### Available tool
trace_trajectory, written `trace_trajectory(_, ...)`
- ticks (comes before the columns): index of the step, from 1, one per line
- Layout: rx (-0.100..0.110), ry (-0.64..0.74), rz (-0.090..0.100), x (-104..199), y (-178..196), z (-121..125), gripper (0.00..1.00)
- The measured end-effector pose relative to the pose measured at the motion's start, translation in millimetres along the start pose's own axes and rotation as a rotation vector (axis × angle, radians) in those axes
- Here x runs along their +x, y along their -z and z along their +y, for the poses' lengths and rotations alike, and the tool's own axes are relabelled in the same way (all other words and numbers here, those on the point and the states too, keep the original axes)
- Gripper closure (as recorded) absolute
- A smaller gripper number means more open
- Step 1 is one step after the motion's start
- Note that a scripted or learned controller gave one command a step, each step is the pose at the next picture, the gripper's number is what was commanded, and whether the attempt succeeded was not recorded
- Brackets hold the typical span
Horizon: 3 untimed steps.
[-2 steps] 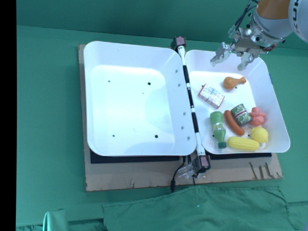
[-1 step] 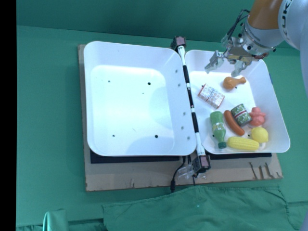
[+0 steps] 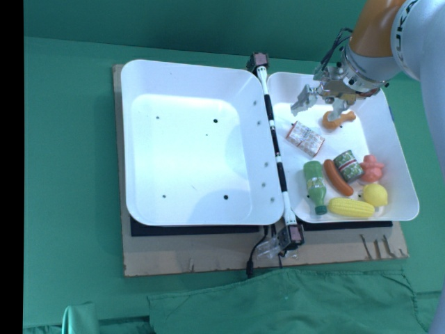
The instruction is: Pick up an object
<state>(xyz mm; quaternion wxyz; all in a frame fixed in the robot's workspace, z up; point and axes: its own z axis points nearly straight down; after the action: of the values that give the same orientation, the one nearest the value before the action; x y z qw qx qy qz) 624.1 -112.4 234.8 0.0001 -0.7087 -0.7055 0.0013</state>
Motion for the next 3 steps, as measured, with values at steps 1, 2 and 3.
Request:
trace_trajectory(1,-0.002,0.0,0.0,-1,-50,1,0.0)
trace_trajectory(2,-0.014,-0.003,-0.004,-3,-33,3,1.0)
trace_trajectory(3,-0.014,0.001,-0.002,-10,33,5,1.0)
